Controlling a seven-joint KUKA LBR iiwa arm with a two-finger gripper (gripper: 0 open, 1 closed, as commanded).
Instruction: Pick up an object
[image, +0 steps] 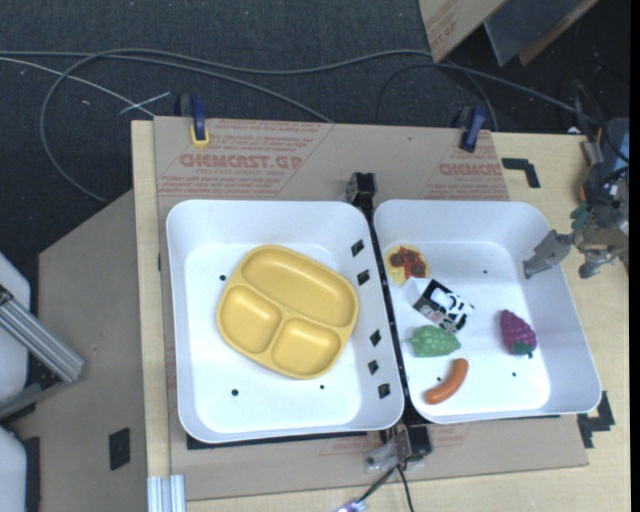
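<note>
Jaws, spread wide and holding nothing, hover at the right bin's upper right rim, well apart from grapes and sausage.

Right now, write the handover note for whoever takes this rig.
Gripper: over the right bin's upper right corner, holding nothing.
Right bin: pizza slice toy, black-and-white item, green vegetable, purple grapes, sausage.
Left bin: yellow divided plate.
Done: nothing picked.
Left: descend onto one object, grasp, lift.
</note>
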